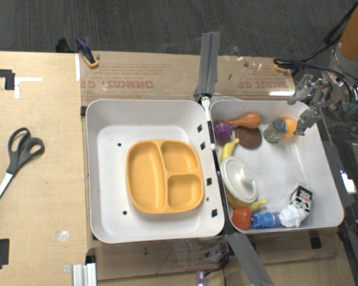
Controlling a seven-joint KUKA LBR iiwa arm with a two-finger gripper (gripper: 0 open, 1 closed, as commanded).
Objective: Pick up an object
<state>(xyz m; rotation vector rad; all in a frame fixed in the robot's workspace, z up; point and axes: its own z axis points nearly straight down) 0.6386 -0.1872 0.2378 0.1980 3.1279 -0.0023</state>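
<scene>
White plastic is catching our eye nearest: the lidded pot [240,180] in the right bin [322,177] is looking smooth, rigid; we are judging its knob the best hold. Farther back, our gripper [310,109] is hovering over the rim, its opening hard to tell. Cardboard is lining the bench beyond.

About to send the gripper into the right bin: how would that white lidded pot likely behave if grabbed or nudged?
The white pot looks glazed and smooth, so it may slip in the fingers. Its lid has a small knob and seems to sit loose, so it could slide off if tilted. It is round and rests against the banana, so a push would probably shift both.
</scene>
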